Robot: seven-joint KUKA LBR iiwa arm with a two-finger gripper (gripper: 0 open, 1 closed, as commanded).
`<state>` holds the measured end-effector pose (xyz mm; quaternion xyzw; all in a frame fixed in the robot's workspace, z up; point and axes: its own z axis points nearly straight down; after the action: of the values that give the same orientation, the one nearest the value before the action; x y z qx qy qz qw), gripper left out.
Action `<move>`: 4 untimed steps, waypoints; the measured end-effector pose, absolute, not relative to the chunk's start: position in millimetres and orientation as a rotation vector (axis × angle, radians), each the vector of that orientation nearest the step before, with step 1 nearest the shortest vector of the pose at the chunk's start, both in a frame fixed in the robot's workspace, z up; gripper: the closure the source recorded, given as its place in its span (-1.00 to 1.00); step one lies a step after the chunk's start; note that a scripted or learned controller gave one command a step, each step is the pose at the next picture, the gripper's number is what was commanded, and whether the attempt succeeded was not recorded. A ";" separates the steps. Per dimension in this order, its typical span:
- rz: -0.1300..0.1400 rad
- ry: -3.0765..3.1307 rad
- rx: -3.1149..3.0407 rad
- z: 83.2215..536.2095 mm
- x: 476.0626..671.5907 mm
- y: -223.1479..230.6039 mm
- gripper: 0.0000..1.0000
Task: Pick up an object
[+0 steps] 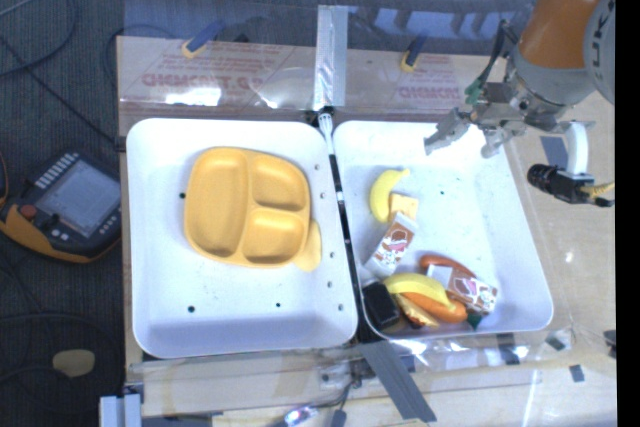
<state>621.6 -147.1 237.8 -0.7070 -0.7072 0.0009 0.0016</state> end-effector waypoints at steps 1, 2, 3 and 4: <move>0.007 -2.229 -2.210 157.9 641.6 -104.8 -1.00; 0.006 -2.229 -2.210 158.4 641.8 -104.8 -1.00; 0.003 -2.186 -2.255 90.8 632.6 -103.2 -1.00; 0.002 -2.182 -2.256 97.2 633.4 -103.1 1.00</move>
<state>633.4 -103.1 97.2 -0.7187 -0.6953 0.0006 0.0015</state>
